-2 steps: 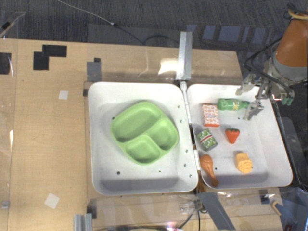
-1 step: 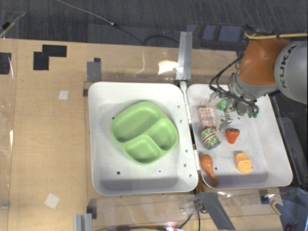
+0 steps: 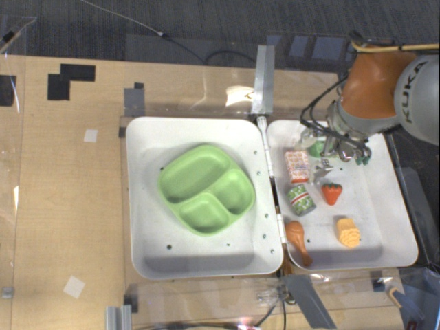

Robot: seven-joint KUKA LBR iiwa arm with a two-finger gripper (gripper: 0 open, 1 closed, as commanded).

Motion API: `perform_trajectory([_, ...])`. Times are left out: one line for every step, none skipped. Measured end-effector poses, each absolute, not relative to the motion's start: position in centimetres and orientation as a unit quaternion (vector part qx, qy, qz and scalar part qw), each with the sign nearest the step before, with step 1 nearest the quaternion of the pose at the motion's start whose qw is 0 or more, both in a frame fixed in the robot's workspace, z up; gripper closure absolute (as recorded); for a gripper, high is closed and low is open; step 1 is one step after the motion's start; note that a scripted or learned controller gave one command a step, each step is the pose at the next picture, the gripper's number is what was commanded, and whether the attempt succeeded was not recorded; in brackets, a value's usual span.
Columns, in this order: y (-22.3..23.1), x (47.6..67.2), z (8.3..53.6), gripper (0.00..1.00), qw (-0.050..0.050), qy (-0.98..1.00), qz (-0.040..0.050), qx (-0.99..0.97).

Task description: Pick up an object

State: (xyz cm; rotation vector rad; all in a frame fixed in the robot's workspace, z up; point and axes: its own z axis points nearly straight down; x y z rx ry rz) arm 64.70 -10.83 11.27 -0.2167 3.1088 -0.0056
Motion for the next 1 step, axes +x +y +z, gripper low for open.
perform_trajectory([-3.79, 64.67, 19.82, 1.00, 0.007, 0.998, 0.0012, 0.056])
